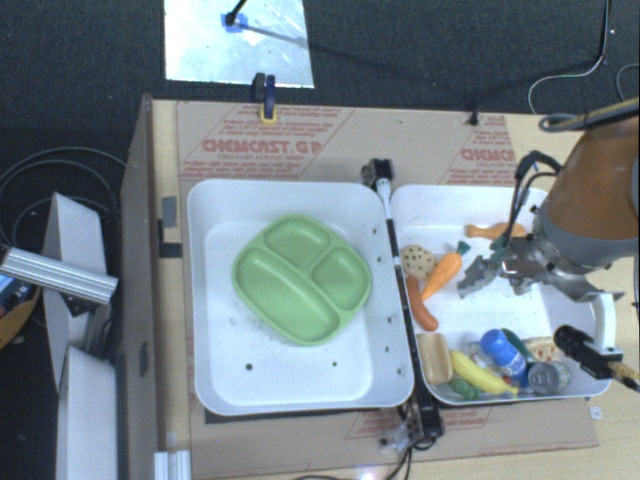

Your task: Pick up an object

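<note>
Toy carrot (442, 274) lies slantwise in the right bin (440, 206), close to that bin's left wall, and serves as the mark for all else; a round tan biscuit-like piece (417, 260) sits just left of the carrot, and a red-orange sausage-shaped piece (422, 309) lies just below the carrot's pointed end; further below the carrot, along the bin's near wall, crowd a tan bread-like slice (434, 356), a yellow banana (478, 373), a blue can (497, 348) and a silver can (545, 376); an orange piece (487, 231) lies up and to the right of the carrot.

The gripper (482, 273) hangs just right of the carrot, near it but not around it; whether it is clenched or released cannot be told; nothing is seen in its grasp; the arm (600, 193) behind it covers the bin's right part.

Left of the carrot, past the bins' shared wall, the left bin (230, 368) holds a green divided plate (300, 279), lying flat near its middle.

Both bins rest on a cardboard sheet (300, 138) with red print; a black clip (379, 173) sits above the carrot where the bins meet; a yellow-and-black clamp (265, 98) grips the sheet's far edge; a silvery foil sheet (238, 28) lies beyond it on dark floor; far left of the carrot lie an aluminium rail (60, 274) and black cables (40, 183).
</note>
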`<state>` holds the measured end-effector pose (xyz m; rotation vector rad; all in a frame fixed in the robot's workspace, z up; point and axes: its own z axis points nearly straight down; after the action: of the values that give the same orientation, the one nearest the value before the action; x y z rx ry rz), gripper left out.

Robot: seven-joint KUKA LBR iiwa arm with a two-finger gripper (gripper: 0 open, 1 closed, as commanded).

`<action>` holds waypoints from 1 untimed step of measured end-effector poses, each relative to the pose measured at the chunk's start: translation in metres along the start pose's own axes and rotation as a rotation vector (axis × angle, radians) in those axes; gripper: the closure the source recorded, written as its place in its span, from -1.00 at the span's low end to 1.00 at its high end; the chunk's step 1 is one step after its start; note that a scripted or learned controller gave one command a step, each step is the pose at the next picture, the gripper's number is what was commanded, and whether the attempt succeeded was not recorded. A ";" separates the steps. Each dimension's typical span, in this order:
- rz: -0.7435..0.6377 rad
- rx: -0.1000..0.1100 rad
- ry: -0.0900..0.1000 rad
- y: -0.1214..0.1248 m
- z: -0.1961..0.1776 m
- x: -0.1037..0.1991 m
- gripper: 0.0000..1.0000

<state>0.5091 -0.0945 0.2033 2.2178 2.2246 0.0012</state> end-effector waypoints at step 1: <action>0.007 0.004 -0.004 0.050 0.121 -0.086 -1.00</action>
<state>0.5596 -0.1802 0.0827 2.2258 2.2165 -0.0071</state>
